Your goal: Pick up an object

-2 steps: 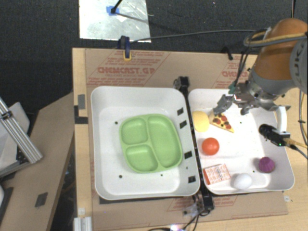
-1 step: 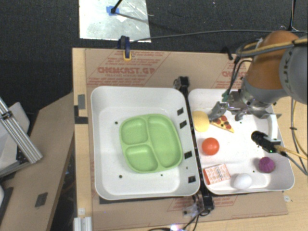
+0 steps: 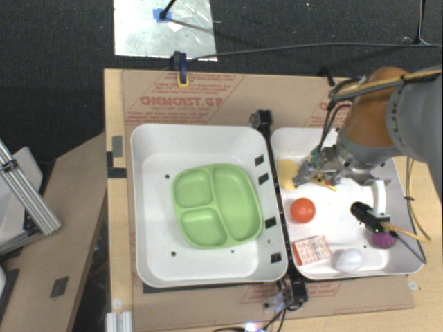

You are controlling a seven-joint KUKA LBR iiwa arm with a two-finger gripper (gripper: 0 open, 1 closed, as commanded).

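One legible print, "CHEMCAST GP", on cardboard (image 3: pixel 181 101); end effector (image 3: pixel 313 170) grip indiscernible.

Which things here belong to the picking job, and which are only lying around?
Job: gripper; in the right bin: orange ball, yellow object, red-and-white packet, white ball, purple piece.

Lying about: green divided tray in the left bin; blue clamp.
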